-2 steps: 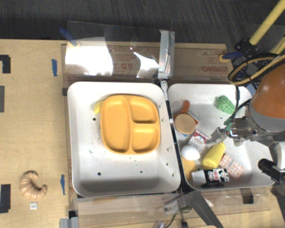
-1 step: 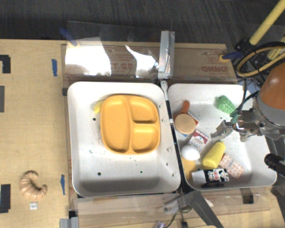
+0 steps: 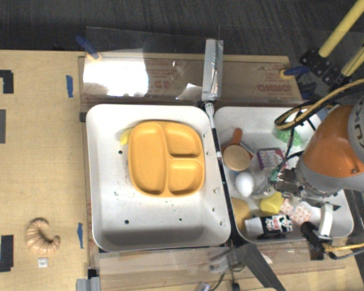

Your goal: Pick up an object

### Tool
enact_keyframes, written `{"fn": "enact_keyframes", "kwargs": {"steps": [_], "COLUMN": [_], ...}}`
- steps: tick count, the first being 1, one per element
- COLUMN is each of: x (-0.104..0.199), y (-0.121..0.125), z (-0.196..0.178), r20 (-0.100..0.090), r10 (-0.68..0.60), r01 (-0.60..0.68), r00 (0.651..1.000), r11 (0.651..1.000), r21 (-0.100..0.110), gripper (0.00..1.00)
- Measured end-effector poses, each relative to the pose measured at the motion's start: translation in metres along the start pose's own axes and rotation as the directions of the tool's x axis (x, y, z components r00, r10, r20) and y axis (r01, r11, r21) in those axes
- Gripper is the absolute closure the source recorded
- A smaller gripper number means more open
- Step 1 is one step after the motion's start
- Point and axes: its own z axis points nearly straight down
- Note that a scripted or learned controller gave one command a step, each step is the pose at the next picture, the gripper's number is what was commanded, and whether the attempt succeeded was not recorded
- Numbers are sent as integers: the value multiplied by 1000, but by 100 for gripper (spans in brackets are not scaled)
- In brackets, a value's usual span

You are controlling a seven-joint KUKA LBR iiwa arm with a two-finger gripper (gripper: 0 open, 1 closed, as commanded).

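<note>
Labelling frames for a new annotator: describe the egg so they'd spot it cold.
Find the right-hand white bin, the cluttered one the arm reaches into. Near its left wall, just below a round wooden-looking cup, lies the egg. It is the one plain white, smooth oval among coloured items.

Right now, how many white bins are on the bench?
2. The left bin holds an orange divided tray; the right bin holds mixed small objects, some possibly hidden under the arm.

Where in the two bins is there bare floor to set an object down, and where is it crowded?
Free: the left bin, on the bare strips beside and in front of the yellow tray. Crowded: the right bin, where the egg, wooden cup, bottle and arm sit packed together.
</note>
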Motion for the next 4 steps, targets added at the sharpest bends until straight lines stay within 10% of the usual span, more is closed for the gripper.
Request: {"fn": "enact_keyframes", "kwargs": {"steps": [1,2,3,4], "x": [0,56,109,87], "y": [4,6,88,31], "z": [-13,-156,-90,-91], "r20": [0,4,12,14], "r10": [1,375,658,731], "r01": [-1,-375,-658,-731], "r00": [1000,927,753,682], "r11": [1000,927,753,682], "r21": [-13,12,12,14], "gripper": [100,100,100,100]}}
